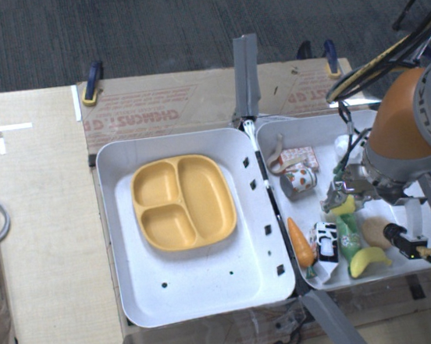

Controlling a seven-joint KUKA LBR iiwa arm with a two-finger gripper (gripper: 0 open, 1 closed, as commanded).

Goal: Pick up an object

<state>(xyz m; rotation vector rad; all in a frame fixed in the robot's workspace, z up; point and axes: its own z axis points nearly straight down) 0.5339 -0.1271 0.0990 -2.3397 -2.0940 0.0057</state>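
Your arm (pixel 410 122) reaches in from the right, wrist bent down over the right bin (pixel 313 127). The gripper (pixel 343 194) sits among the toys; you cannot tell its state.

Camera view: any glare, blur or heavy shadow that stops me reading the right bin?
Camera view: lighting is even, with no strong glare on the right bin; the plate is sharp with only a soft shadow. The carrot and banana read clearly. Around the gripper small items crowd together and the arm covers part of the bin.
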